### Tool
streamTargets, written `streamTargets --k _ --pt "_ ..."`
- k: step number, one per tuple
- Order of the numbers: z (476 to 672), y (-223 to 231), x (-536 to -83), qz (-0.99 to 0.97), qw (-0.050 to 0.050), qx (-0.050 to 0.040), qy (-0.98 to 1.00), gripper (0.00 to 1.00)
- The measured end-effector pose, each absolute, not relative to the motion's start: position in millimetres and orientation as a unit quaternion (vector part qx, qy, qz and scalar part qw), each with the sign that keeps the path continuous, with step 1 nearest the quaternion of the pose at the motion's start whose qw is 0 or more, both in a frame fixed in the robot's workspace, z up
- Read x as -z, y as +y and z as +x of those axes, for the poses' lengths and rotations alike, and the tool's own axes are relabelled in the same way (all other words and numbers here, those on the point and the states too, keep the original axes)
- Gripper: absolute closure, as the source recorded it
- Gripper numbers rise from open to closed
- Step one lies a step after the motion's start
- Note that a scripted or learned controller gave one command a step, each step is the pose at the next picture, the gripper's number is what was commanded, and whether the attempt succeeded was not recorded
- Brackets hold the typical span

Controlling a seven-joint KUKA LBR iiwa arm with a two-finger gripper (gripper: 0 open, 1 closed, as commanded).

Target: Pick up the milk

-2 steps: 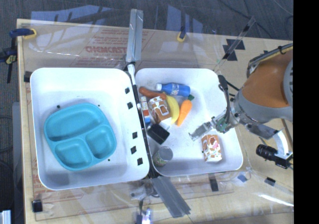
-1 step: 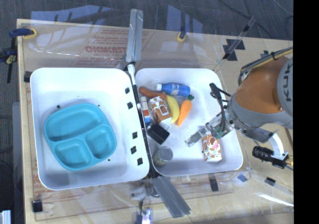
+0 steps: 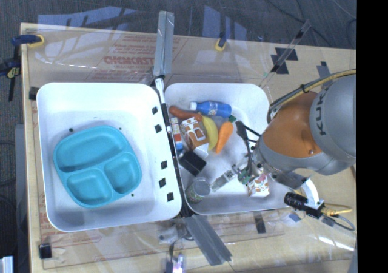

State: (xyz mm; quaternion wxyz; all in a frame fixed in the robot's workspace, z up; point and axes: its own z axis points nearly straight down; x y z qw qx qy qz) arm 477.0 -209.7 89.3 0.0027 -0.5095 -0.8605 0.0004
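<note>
Far left of the desk (image 3: 91, 44) there's a blue clamp (image 3: 27, 40) on the edge. Then the left bin (image 3: 51, 99), which holds a teal divided tray (image 3: 97, 165) (three compartments) lying flat toward the bin's left side.

Next over, the right bin (image 3: 254, 99) is the cluttered one. Along its left wall sits a brown and white carton (image 3: 193, 132), with a black block (image 3: 193, 161) just below it and a round metal can (image 3: 197, 190) near the bottom left corner. A banana (image 3: 210, 131) lies beside the carton, touching an orange carrot (image 3: 224, 136) that tilts up to the right. Above those, a blue and white bottle (image 3: 211, 108) lies on its side near the back wall.

The milk (image 3: 259, 185) is a small white carton with red print, sitting near the bin's front wall on the right side. The gripper (image 3: 245, 171) hangs right at the carton's upper left corner, with the grey arm (image 3: 336, 123) and its orange band (image 3: 291, 132) covering the bin's right side. Whether the jaws are wide or closed, I honestly cannot tell; the wrist blocks too much, and I can't say the milk is between them.
</note>
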Motion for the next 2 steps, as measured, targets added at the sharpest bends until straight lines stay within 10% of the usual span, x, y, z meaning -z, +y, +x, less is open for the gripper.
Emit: streamTargets --k 1,2 --pt "476.8 -210.1 -89.3 -0.515 0.002 -0.0003 -0.857 0.0" --pt "477.7 -211.3 -191.8 -0.482 0.001 -0.0005 -0.876 0.0"
